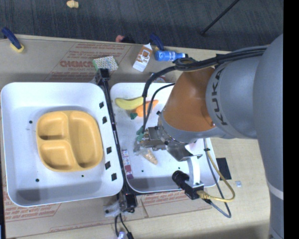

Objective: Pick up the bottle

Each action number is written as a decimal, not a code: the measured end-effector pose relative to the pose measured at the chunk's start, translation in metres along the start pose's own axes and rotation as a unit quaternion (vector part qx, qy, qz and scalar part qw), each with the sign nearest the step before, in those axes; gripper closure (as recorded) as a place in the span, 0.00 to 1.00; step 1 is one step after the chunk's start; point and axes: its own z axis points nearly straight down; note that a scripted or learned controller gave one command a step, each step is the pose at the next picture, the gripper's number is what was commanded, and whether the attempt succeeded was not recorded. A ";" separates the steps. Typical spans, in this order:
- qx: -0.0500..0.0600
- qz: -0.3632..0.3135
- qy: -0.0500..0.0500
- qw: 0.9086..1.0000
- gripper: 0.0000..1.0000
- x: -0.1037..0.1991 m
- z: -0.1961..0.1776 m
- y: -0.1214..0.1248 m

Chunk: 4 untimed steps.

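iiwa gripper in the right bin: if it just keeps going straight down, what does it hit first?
Likely the small tan object lying on the right bin floor, just below the gripper. Depth is hard to judge from this slanted view, so it could land on bare floor beside it.

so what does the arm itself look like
The arm is bulky, rounded and grey, with black KUKA lettering and a broad orange band above the wrist. Black cables loop along it, and a yellow cable trails below the gripper.

bottle (168, 56) | blue | lying flat | bench, behind right bin
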 end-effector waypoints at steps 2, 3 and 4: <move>-0.002 -0.042 -0.001 0.999 1.00 0.034 -0.046 0.002; 0.000 -0.218 -0.001 0.976 1.00 0.042 0.000 0.002; -0.003 -0.324 -0.002 0.946 1.00 0.016 -0.047 0.002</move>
